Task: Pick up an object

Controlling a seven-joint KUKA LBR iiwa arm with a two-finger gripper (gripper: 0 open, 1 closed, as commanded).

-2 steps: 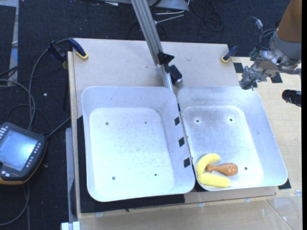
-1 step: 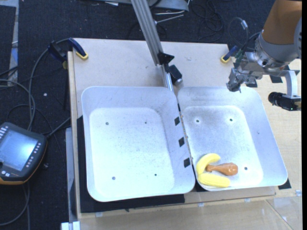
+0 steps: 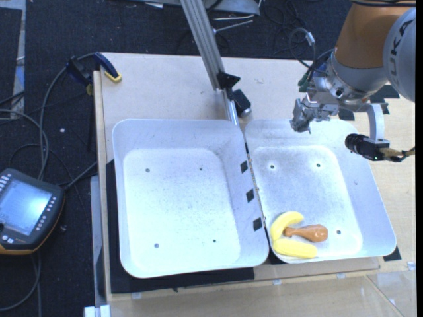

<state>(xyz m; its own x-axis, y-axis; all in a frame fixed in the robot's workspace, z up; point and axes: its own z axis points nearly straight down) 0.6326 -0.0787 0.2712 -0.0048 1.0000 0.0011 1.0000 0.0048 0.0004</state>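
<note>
A single fixed camera looks down at a slant from above the tabletop point(image 3: 165, 91), taking in both white bins point(image 3: 132, 144) from moderate distance, arm point(image 3: 370, 38) entering at right.

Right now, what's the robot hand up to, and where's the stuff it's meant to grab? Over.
Gripper hovering over right bin's far rim, holding nothing. Yellow banana and brown drumstick toy touching at near edge. Nothing blocking them.

Evenly and brightly lit from above; soft, faint shadows; mild glare off white bins point(image 3: 178, 197); slightly grainy, dark and murky beyond the tabletop point(image 3: 165, 91).
</note>
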